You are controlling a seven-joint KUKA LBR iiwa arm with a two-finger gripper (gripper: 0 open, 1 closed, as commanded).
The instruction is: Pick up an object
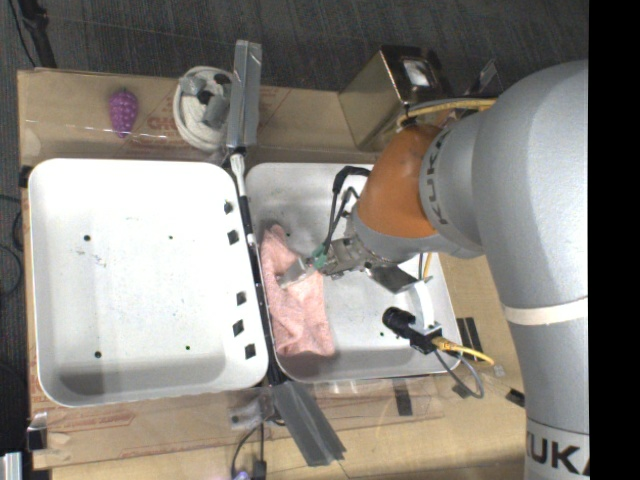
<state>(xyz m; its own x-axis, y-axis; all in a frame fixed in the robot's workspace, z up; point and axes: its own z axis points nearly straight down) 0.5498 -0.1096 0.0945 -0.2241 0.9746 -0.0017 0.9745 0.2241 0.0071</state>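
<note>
You get bright, even overhead light, with the left bin nearly washed out and a soft shadow pooled toward its 7 o'clock corner. The arm shades the right bin at 3 o'clock. Focus is slightly soft, and the floor at 12 o'clock stays dim.

Single fixed camera above, slanted down, both bins framed

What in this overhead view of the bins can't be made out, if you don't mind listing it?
- End effector: it sits at the pink cloth; its tips are too small and blurred to judge a grip.
- Right bin: the arm covers its far right part.
- Purple object beyond the left bin: too small to identify.
</note>
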